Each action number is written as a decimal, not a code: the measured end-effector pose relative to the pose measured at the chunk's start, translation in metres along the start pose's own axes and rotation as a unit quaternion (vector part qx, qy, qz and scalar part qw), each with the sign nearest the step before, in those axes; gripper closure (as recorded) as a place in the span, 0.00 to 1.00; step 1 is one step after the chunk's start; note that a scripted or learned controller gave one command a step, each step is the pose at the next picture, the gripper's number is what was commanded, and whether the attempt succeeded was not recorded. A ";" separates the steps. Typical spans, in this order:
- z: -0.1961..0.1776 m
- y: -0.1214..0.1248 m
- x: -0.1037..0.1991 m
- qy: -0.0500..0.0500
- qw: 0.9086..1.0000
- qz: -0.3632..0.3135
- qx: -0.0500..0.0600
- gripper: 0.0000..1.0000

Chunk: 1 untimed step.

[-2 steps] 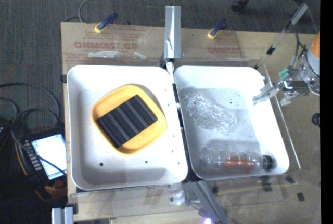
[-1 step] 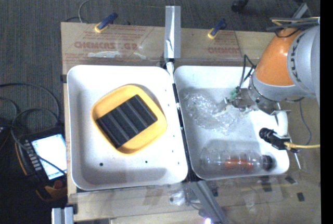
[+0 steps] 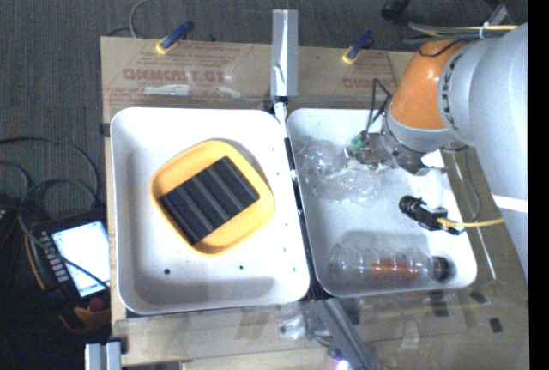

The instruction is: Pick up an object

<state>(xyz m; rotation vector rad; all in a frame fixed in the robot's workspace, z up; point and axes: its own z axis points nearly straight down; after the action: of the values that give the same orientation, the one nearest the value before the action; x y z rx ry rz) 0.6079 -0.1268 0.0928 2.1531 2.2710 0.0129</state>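
Arm (image 3: 463,94) over right bin (image 3: 467,261), upper part. Gripper (image 3: 371,147) state: cannot tell.
Bottle (image 3: 390,265): clear, lying near front wall. Likely light, slick, dents easily; grip mid-body, across width.
Crumpled clear plastic (image 3: 339,175) near gripper: flimsy, poor hold.
Yellow tray (image 3: 214,195) in left bin (image 3: 137,214): stiff, wide.

The arm (image 3: 480,94) is cut off at the right edge — part of the right bin (image 3: 319,274) is hidden beneath it.
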 end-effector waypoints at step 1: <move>0.000 -0.003 0.022 -0.005 1.000 -0.015 -0.001 0.00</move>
<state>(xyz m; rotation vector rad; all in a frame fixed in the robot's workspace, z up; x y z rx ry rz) 0.6035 -0.1051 0.0930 2.1147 2.2963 0.0037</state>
